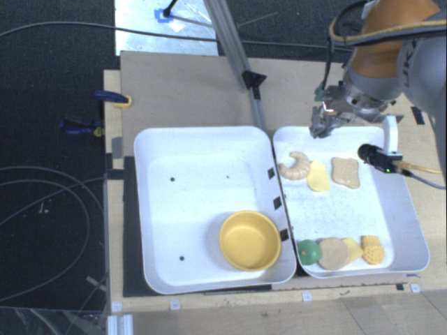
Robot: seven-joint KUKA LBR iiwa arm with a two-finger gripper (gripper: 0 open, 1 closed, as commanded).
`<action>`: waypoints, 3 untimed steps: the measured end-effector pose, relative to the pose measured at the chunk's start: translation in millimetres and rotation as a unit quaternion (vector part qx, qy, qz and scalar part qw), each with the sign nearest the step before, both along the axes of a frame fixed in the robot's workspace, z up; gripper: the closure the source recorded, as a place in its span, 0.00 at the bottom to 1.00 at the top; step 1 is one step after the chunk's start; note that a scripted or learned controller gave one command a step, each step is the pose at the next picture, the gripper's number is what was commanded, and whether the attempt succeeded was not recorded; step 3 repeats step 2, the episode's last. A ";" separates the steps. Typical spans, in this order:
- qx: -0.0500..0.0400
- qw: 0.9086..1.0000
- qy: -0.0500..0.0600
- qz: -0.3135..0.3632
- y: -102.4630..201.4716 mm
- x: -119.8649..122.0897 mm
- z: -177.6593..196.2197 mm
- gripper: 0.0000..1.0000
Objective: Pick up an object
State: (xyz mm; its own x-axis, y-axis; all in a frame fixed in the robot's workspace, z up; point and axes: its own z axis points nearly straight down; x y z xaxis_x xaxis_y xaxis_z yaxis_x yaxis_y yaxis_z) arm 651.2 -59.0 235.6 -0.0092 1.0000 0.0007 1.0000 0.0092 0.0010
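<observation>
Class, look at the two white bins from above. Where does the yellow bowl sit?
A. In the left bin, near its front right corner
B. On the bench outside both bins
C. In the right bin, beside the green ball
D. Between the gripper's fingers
A: the yellow bowl rests on the floor of the left bin, toward its front right corner, while the gripper hangs over the far edge of the right bin.

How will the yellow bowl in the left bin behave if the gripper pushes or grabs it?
The yellow bowl looks like thin plastic, so probably light and apt to slide on the left bin's smooth floor. It sits upright on its base, so it is unlikely to roll. Its rounded wall may slip; a rim pinch seems safer.
</observation>
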 end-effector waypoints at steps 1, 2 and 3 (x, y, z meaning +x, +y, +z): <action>0.001 1.000 0.000 0.001 60.8 -4.5 -8.3 1.00; 0.000 1.000 -0.001 0.000 113.2 -10.8 3.7 1.00; 0.000 1.000 -0.001 0.000 113.2 -10.8 3.7 1.00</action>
